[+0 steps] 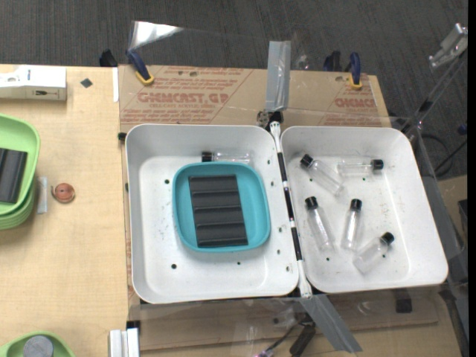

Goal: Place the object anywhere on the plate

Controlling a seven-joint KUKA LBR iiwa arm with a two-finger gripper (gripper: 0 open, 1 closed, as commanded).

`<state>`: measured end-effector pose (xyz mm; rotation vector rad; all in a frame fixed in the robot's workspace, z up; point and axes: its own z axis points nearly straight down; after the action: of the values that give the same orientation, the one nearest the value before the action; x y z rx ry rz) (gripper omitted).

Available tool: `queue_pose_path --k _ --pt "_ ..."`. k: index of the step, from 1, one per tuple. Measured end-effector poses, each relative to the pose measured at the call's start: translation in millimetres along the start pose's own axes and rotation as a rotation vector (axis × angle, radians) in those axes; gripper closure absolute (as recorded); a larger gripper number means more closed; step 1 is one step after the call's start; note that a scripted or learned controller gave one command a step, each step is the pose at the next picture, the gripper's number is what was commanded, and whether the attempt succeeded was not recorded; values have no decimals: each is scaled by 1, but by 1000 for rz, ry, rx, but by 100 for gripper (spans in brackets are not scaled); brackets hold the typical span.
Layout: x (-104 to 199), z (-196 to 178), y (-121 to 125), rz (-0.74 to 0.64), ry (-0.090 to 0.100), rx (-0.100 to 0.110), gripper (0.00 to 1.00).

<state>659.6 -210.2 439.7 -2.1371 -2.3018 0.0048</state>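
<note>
Sitting side by side on the bench are two white bins; the left bin (145,222) has a blue-green plate (257,199) in its middle, and the right bin (416,199) has little see-through tubes with black caps. On the plate lies a black block with ridges (217,210); it covers most of the plate's middle.

Five tubes lie flat in the right bin, all apart from each other. One tube (323,172) is near the back by the wall between the bins; another (358,169) lies across the back, its cap to the right. Two more are in the middle: one (319,223) points its cap to the back, and one (351,225) just beside it leans a bit the other way. The last tube (372,254) is near the front right corner.

One more tube (227,157) lies in the left bin - right behind the plate, near its back edge (whether it touches the plate is hard to see).

As for the pincer - I cannot tell how far open it is, or if it has hold of anything.

Behind the bins is a brown sheet of cardboard (193,95) held by clamps; off to the left on the wooden table (82,274) are a green tray (22,143), a small round orange thing (63,193) and a white box (33,82).
</note>
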Motion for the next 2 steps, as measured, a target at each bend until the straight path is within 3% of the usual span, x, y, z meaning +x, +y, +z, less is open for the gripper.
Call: queue_pose_path --k 2 --pt "0 0 0 0 0 0 0"
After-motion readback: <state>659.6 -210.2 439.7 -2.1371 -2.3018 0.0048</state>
